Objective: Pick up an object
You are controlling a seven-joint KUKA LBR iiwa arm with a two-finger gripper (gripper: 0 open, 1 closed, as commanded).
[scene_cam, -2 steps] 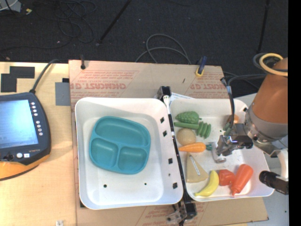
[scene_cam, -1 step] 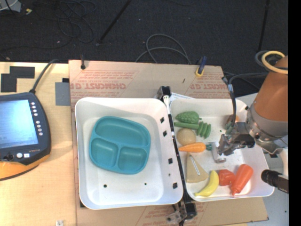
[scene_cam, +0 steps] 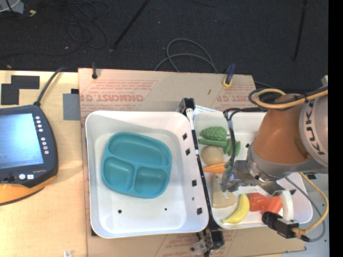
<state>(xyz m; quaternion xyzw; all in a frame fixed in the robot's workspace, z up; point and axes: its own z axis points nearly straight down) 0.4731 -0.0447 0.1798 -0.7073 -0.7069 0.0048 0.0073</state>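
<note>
The right bin holds a green leafy toy, a beige round piece, an orange carrot, a yellow banana, a red object and a tan flat piece. My gripper is down inside this bin, just right of the carrot and above the tan piece. The arm's orange band covers the bin's middle. The left bin holds a teal divided plate.
A teach pendant with a lit screen lies on the bench at the far left. Cables loop near the right bin's back edge. Cardboard lies under both bins.
</note>
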